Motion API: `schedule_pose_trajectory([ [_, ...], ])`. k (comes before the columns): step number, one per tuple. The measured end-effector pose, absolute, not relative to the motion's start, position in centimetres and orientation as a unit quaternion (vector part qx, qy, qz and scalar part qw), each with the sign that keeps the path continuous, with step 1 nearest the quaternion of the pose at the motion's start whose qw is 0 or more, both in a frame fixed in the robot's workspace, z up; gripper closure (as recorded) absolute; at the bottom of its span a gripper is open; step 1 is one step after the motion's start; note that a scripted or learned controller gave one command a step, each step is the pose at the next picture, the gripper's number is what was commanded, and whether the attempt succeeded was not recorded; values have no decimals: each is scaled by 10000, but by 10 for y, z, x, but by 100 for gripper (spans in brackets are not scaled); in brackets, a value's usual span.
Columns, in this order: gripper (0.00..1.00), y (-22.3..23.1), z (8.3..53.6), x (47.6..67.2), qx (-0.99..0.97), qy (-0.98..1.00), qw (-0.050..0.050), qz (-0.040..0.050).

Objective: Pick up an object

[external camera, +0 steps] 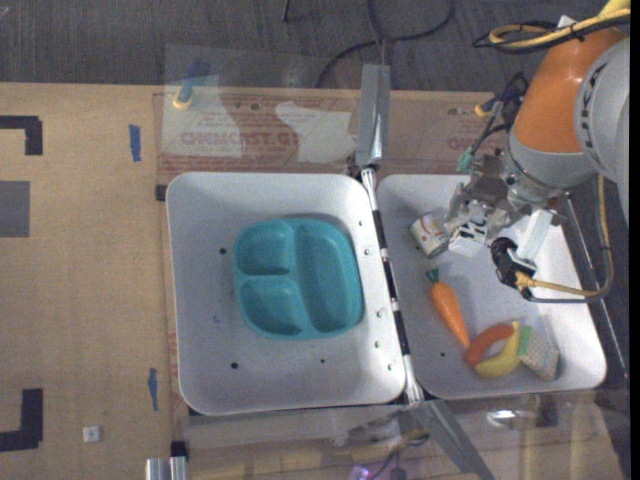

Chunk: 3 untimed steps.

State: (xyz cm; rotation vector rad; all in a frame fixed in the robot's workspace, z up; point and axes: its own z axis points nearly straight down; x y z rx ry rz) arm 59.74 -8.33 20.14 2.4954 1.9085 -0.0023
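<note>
- Across the bench, two shallow white bins sit side by side: the left bin (pixel 200 358) and the right bin (pixel 570 353), where all the loose pickable things lie, probably so the arm, reaching in from the right, has them close.
- Over the right bin's upper part hangs the grey arm (pixel 575 98) with its orange band, wrist angled down toward the bin floor.
- Middle of the left bin: a teal divided tray (pixel 297 278), flat and well apart from the arm.
- Low in the right bin, the gripper (pixel 470 218) sits just beside a small white box with red marks (pixel 430 234), seemingly its target; whether the pincer is wide, narrow or closed I cannot tell, since the wrist hardware hides it.
- Below that, an orange carrot (pixel 450 313) lies slanted, clear of the gripper.
- Near the lower right corner, a red-orange piece (pixel 487 341), a yellow banana (pixel 503 360) and a greyish sponge-like block (pixel 541 356) crowd together, touching, which would make a clean grasp harder there.
</note>
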Motion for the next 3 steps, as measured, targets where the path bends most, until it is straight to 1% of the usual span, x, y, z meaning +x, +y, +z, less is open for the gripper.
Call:
schedule_pose_trajectory([
  [1, 100, -60, 184, 580, 8245, 5658, -14, -20],
  [2, 100, -102, 227, 656, 8676, 4972, 3, -7],
  [3, 0, -101, 227, 656, 8674, 4976, -1, -6],
])
